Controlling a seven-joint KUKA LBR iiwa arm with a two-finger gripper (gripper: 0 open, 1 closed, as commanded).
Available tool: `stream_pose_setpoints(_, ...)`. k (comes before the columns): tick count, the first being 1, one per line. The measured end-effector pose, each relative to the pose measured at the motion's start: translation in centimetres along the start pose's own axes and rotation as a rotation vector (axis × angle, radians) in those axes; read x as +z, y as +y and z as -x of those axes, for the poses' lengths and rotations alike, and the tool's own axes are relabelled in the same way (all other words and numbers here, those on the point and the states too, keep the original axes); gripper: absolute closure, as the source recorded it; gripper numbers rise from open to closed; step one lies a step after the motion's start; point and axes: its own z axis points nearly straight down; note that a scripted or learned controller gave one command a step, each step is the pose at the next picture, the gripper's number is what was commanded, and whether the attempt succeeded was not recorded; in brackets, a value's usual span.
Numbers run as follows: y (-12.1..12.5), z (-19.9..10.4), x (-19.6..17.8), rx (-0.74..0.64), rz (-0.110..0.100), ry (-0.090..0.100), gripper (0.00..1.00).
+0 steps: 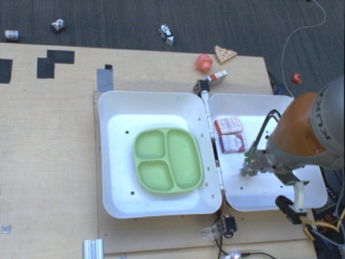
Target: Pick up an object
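Gripper (249,168) low in right bin (259,198), grip state unclear, red packets (230,135) just beyond

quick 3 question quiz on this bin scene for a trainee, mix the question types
1. True or false: the green plate lies in the right bin.
2. How many compartments does the plate have?
3. The two red-and-white packets lie: A) in the left bin B) in the right bin, near its far left corner C) on the carpet.

Key
1. False; it lies in the left bin.
2. Three.
3. B. The gripper hangs over the right bin, just nearer the camera than the packets.
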Motion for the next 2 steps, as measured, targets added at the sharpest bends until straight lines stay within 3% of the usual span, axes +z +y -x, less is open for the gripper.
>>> stream_pose_setpoints(1, 0.0, 0.0, 0.0, 0.000, 0.000, 0.000, 0.00)
stream_pose_setpoints(2, -0.3, -0.2, 1.1, 0.003, -0.007, 0.002, 0.00)
